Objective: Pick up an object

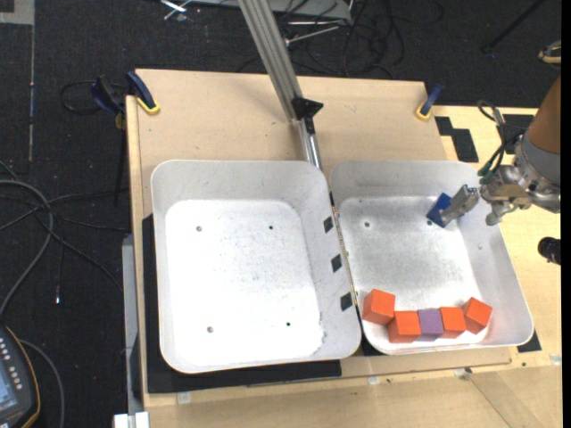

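Observation:
My gripper (450,208) reaches in from the right, over the upper right part of the right bin (401,252). A small blue block (438,210) sits at its fingertips, and the fingers look shut on it. Along the bin's front wall lies a row of several blocks: orange ones (379,306) (406,325) (452,320) (478,314) with a purple one (430,322) among them. The gripper is well behind that row.
The left bin (232,266) lies beside the right one, sharing a middle rim. A slanted metal pole (272,47) rises from the back of the bench. Clamps hold the bench's back corners.

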`<state>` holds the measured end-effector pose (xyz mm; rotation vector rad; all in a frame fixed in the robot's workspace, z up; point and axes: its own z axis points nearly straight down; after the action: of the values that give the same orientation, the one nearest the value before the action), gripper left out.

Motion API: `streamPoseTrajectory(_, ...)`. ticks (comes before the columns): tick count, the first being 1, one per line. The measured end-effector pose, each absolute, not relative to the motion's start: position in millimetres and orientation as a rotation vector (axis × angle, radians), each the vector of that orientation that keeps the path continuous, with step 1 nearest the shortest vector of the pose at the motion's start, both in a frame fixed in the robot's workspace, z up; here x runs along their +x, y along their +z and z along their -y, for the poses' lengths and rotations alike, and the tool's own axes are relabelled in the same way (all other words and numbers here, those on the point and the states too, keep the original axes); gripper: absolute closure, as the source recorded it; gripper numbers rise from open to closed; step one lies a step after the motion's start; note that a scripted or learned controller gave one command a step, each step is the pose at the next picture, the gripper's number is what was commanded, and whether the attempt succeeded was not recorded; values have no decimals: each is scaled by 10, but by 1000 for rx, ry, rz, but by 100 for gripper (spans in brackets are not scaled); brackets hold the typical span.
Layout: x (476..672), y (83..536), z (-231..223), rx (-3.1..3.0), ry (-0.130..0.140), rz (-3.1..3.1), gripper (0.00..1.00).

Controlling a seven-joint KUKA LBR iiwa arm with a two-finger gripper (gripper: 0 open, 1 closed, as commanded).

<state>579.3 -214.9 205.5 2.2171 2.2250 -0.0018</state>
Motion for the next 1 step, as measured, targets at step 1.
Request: streamPoseTrajectory(1, 6305, 1149, 2226, 2216, -3, -2227, 0)
